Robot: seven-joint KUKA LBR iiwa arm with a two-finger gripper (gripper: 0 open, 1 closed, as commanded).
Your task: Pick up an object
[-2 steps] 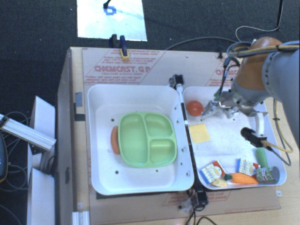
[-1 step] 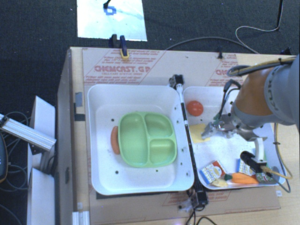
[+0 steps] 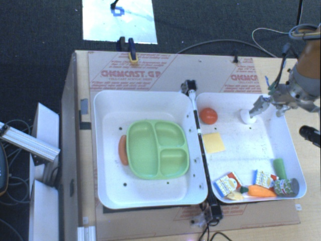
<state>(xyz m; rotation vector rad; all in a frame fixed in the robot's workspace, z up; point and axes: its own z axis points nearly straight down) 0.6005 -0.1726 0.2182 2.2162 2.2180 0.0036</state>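
Observation:
My gripper [image 3: 269,108] hangs over the far right part of the right bin [image 3: 251,149], open, with nothing between its fingers. Its left finger [image 3: 259,106] ends just above a small white rounded object [image 3: 246,116] on the bin floor. Further left in that bin lie a red tomato [image 3: 208,116] and a yellow cheese slice [image 3: 213,142]. Along the near edge lie a snack packet [image 3: 226,184], a carrot [image 3: 261,191], a blue-and-white packet [image 3: 263,178], a green cucumber [image 3: 279,168] and a can [image 3: 286,187].
The left bin [image 3: 108,134] holds a green divided plate [image 3: 158,148] with an orange sausage [image 3: 122,150] beside its left rim. A black-and-white rod [image 3: 195,119] runs along the wall between the bins. Cables trail behind the bench at the upper right.

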